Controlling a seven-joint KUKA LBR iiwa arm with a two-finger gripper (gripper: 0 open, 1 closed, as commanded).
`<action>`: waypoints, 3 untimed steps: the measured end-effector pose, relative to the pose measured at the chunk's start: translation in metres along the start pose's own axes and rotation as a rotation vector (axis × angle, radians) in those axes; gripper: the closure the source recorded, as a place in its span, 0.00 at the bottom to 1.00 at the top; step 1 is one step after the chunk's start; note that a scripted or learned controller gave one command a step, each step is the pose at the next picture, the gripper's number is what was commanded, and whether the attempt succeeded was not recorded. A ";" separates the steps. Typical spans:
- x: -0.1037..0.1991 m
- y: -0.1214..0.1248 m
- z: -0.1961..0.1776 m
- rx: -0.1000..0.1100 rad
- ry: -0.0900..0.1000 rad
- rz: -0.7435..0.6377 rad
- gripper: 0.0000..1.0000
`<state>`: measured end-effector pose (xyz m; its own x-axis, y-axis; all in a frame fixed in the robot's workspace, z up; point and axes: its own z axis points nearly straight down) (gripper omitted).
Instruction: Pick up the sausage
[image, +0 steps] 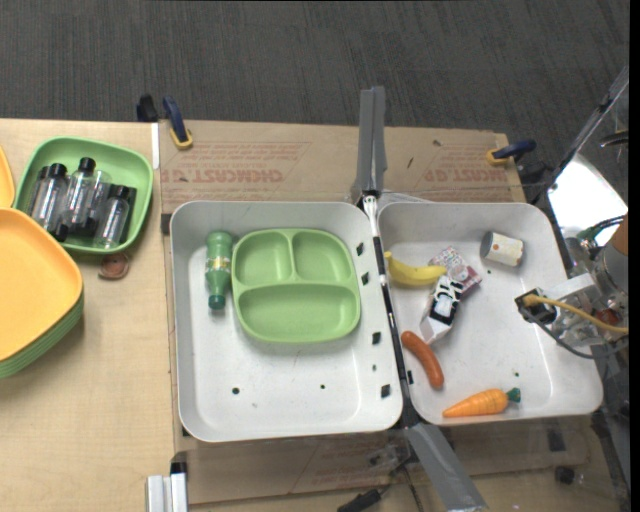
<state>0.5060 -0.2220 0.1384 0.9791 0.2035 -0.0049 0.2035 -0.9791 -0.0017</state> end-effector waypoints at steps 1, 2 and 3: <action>0.021 -0.037 0.048 0.002 -0.001 -0.022 1.00; -0.028 -0.008 0.048 0.003 0.001 -0.193 1.00; 0.017 -0.035 0.048 0.000 0.000 -0.005 1.00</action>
<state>0.5151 -0.1848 0.0903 0.9781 0.2080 -0.0048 0.2080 -0.9781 -0.0022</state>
